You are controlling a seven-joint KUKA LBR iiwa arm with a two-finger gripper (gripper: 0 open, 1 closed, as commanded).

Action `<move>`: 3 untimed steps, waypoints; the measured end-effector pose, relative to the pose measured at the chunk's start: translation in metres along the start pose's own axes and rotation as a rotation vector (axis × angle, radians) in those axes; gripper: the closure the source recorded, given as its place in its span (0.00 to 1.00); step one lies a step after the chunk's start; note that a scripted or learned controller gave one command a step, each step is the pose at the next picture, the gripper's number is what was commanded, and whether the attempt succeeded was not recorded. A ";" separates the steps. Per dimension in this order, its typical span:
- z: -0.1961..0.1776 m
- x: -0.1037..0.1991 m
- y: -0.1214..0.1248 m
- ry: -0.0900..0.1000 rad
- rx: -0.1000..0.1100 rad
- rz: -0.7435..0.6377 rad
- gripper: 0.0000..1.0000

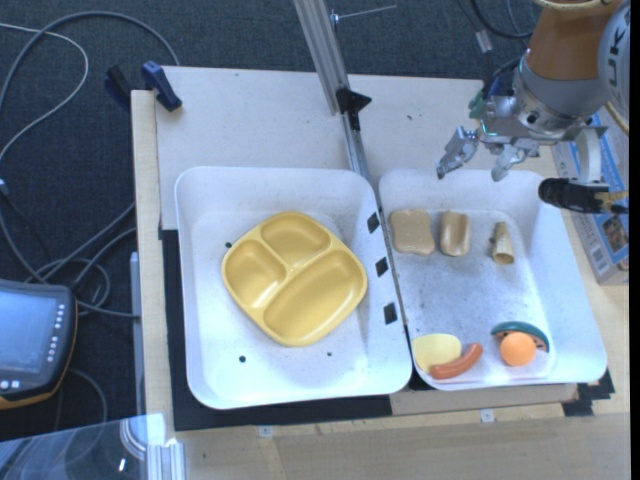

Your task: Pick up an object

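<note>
Objects for picking lie in the right bin (570,268), six of them by my count. Along its far side sit three tan pieces in a row: a bread-like slab (411,232) on the left, a smaller loaf-shaped piece (455,233) just beside it, and a small cone-like piece (501,243) further right, apart from the other two. At the near edge are three more: a pale yellow round piece (436,349) on the left, a red sausage (456,362) lying against it, and an orange ball (517,349) to the right, resting on a teal ring (521,330); that ring makes seven if counted on its own.

One yellow divided plate (293,277) with three compartments lies in the left bin (200,228), alone there, turned at a slant.

My claw (476,159) hangs over the far rim of the right bin, above the bare surface (260,118) just beyond it, far of the tan pieces and touching none of them. Its two fingers are spread apart, and nothing is between them. My arm's orange band (568,23) shows at the far right.
</note>
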State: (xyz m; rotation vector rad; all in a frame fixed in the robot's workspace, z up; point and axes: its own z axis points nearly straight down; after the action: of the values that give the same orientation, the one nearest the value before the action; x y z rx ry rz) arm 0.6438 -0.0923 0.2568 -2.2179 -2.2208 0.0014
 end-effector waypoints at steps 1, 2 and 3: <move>0.000 0.000 0.000 0.000 0.000 0.000 0.00; 0.062 0.004 0.003 0.000 0.005 0.000 0.00; 0.105 0.003 0.003 -0.001 0.004 0.001 0.00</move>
State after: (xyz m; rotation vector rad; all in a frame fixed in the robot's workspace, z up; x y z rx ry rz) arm 0.6465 -0.0895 0.1520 -2.2170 -2.2179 0.0068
